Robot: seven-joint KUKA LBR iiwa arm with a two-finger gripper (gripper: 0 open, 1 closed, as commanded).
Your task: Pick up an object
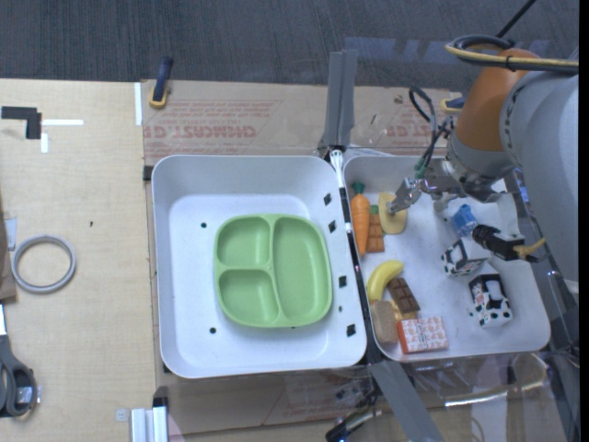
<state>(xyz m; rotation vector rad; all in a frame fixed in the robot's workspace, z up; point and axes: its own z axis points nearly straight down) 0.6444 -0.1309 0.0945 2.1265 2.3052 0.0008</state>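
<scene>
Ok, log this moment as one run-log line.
arm: reaching into right bin | gripper: above pale slice, beside carrot | held: nothing seen | left bin: green divided plate

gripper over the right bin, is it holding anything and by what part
Cannot be told: the gripper hangs by the carrot, with nothing visibly between its fingers.

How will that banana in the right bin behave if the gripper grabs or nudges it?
The banana looks like a smooth toy, so probably stiff and light. Its curved shape may slip between fingers or pivot when pushed. It lies against the brown block, which could shift too.
</scene>
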